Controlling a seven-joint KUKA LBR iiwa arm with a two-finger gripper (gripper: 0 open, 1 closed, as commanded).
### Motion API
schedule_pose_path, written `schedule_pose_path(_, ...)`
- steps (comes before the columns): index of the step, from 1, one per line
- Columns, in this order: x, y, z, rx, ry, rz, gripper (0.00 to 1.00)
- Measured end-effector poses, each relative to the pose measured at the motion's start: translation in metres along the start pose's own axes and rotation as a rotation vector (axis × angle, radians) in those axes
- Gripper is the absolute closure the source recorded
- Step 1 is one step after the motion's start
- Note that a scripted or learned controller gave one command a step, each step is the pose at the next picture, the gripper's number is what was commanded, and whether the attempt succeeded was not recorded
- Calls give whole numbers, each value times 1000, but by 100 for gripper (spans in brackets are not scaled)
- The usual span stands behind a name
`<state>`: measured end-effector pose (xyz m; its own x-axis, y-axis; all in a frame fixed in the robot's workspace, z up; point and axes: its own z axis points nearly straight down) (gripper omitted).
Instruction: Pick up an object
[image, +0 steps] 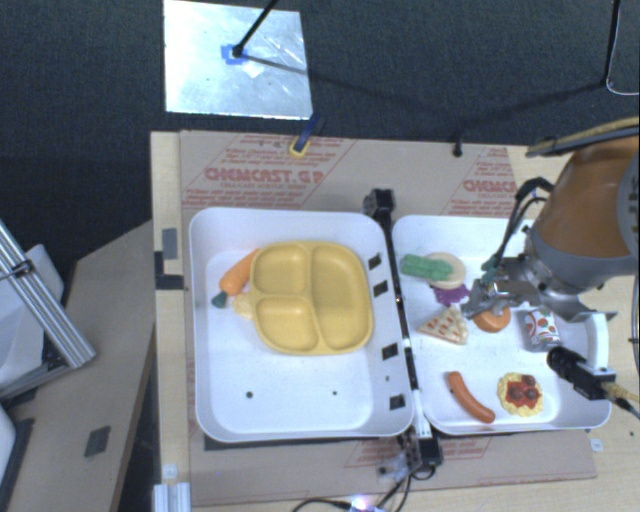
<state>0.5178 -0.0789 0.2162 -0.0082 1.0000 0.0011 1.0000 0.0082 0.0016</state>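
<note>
My gripper (486, 300) hangs low over the middle of the right bin (420, 240). It is just above a round orange piece (492, 322) and right beside a purple piece (450, 294). A triangular toy slice (445, 326) lies just to its lower left. A green piece on a tan disc (432, 267) sits further back. A red sausage (469, 396) and a small round pizza (521, 393) lie near the front edge. A small red-and-white can (540, 329) lies under the arm on the right.
The left bin (300, 400) holds a yellow divided plate (305, 297) with a toy carrot (236, 274) at its left edge. A raised black-clipped divider (395, 310) separates the bins. The grey and orange arm (590, 220) covers the right bin's far right side.
</note>
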Motion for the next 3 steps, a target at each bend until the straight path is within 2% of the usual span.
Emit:
schedule_pose_path(1, 44, 4, -10, -1, 0, -1, 100)
schedule_pose_path(2, 63, 9, 1, 1, 0, 2, 100)
schedule_pose_path(3, 62, 12, 0, 0, -1, 3, 100)
